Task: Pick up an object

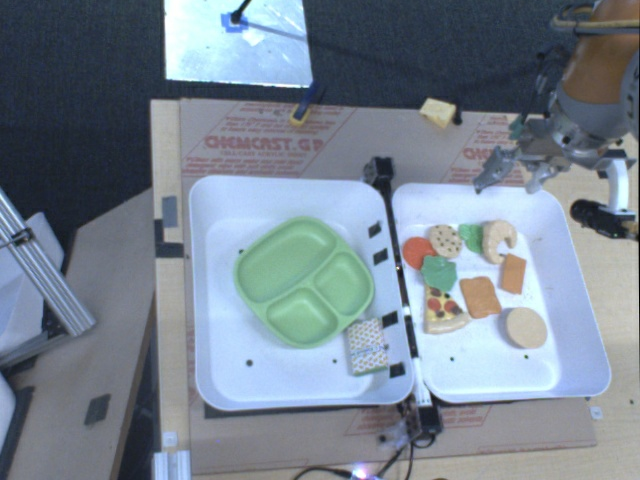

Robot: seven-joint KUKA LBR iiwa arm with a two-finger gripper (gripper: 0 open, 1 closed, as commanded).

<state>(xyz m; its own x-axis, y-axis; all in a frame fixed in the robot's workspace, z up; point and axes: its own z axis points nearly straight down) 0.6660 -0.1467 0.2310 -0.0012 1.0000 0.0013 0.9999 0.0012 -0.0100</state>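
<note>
Your gripper [517, 173] hangs above the far rim of the right bin [578, 298], its two fingers spread apart with nothing between them. Below it in that bin, your pick-up candidates lie clustered: a cookie [445, 240], a croissant-like pastry [498, 238], an orange cracker [513, 273], a toast slice [480, 296], a pizza wedge [442, 311], a round biscuit [526, 327], a green leafy piece [438, 271] and a red-orange disc [417, 252]. In the left bin [215, 218] you see a green divided plate [303, 282], with a small patterned packet [367, 346] touching its near edge.
</note>
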